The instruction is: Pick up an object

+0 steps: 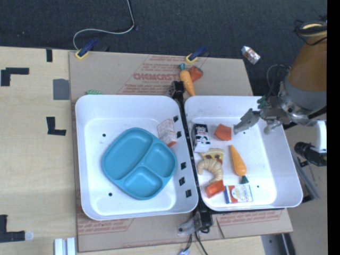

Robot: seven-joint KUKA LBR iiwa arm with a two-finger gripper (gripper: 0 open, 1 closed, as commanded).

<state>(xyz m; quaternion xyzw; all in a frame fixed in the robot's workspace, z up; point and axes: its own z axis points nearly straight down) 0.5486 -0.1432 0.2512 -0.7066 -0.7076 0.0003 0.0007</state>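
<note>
The gripper [254,122] hung over the top right part of the right bin [287,193]. Its fingers were spread apart and held nothing. An orange block [223,132] lay just left of it in that bin. A toy carrot [237,161] lay below the block, with a croissant [210,166] to its left. A blue plate [139,163] sat in the left bin [90,110].

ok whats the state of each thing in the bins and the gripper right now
gripper: over the right bin's upper edge, nothing seen between its fingers
blue divided plate: lying flat in the left bin, compartments bare
carrot: lying loose in the right bin
orange block: on the bin floor, near the gripper
croissant: lying beside the carrot
small carton: lying flat at the right bin's lower edge
</note>
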